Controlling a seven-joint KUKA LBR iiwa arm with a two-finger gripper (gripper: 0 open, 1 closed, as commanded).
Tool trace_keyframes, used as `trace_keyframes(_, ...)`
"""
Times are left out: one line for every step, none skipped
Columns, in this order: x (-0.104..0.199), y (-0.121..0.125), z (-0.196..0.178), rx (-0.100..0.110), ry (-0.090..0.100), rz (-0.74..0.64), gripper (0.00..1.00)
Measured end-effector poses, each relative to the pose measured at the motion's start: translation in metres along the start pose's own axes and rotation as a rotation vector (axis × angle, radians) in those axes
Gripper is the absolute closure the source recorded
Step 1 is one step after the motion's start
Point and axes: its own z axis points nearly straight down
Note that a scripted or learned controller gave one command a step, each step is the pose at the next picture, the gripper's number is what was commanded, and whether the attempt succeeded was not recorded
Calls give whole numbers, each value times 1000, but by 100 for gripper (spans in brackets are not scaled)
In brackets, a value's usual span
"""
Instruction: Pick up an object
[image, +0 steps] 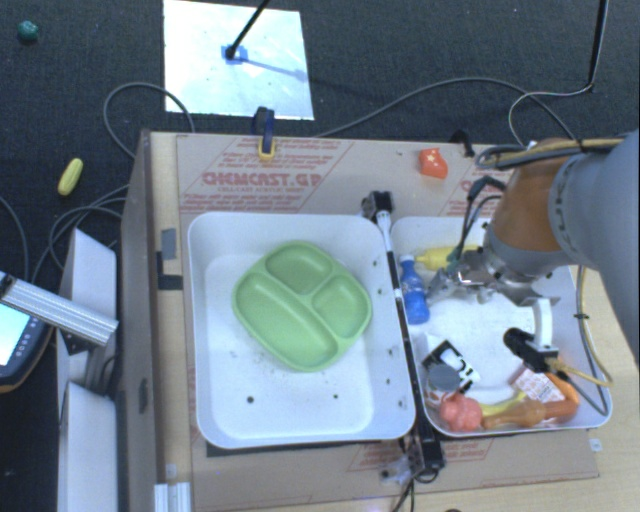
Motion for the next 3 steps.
trace_keyframes(-62, -66, 14, 10, 12, -3, 0)
trace_keyframes(-16, 79, -29, 3, 14, -9, 0)
trace_keyframes(-18, 79, -40, 2, 12, -12, 100)
